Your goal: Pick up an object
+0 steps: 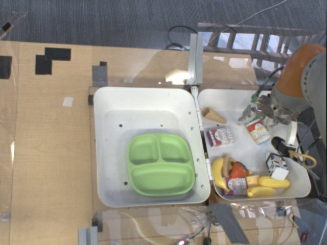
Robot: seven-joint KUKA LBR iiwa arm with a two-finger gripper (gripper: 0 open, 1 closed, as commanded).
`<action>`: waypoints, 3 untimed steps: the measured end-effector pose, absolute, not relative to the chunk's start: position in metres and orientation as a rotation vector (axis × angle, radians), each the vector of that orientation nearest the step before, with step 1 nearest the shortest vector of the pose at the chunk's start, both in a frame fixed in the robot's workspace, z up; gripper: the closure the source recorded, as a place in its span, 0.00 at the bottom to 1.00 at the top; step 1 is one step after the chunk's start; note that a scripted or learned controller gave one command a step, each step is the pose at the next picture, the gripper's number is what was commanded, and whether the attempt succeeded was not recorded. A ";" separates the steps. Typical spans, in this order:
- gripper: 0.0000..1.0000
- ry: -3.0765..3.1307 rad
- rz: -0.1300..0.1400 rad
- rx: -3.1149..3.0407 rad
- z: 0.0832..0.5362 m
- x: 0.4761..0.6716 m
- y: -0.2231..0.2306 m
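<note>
My gripper (pixel 254 115) hangs low over the back right part of the right bin (pixel 235 102), under the grey arm with its orange band. A small red and white carton (pixel 259 132) lies just in front of the gripper, very close to it; whether they touch I cannot tell. Left of it, a tan cone (pixel 214 116) and a flat red and white packet (pixel 219 136) lie on the bin floor. Along the front of the bin sit a banana (pixel 218 171), a red tomato (pixel 238 170), a can (pixel 238 184), a second banana (pixel 269 185) and a small black and white box (pixel 277 165).
The left bin (pixel 110 137) holds a green divided plate (pixel 161 163) toward its front. A metal post (pixel 194 60) rises at the back where the two bins meet. Bare floor of the right bin shows between the cone and the gripper.
</note>
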State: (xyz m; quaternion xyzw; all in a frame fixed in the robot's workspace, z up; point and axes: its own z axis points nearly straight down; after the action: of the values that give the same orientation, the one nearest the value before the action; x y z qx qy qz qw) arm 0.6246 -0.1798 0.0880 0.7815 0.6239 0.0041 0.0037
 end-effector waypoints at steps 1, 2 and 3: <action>0.00 2.043 0.013 2.374 0.089 0.588 -0.186; 1.00 2.044 0.020 2.370 0.100 0.591 -0.184; 1.00 1.884 0.007 2.510 0.197 0.614 -0.131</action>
State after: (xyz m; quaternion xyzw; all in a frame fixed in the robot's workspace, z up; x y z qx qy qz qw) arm 0.6138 -0.1311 0.1972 0.7996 0.6005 0.0021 0.0016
